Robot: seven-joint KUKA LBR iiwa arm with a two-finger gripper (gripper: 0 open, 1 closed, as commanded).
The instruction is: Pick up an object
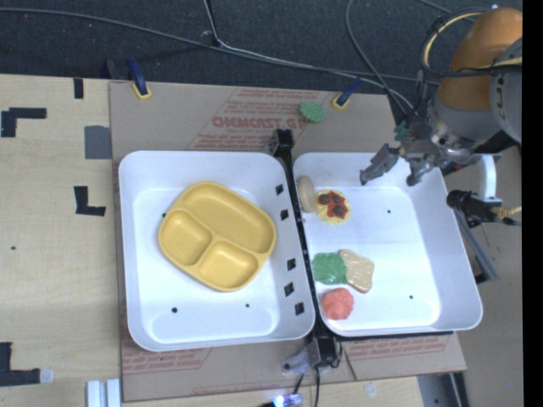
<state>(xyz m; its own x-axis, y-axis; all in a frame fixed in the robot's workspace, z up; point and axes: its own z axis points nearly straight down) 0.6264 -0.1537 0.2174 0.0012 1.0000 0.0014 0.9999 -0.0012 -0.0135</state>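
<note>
My gripper (394, 174) hangs over the far edge of the right bin (424, 227), fingers spread apart and nothing between them. Below and to its left in that bin lie a small pizza-like piece (333, 207) and a pale oval piece (305, 193) by the bin's left wall. Nearer the front lie a green leafy piece (328, 268), a tan toast-like piece (359, 270) touching it, and a red round piece (338, 303). The gripper is apart from all of them.
The left bin (144, 312) holds a yellow divided plate (217, 235). A small green piece (312, 112) lies on the cardboard behind the bins. Black cables run across the dark back area. Blue-yellow clamps (138, 83) pin the cardboard's far edge.
</note>
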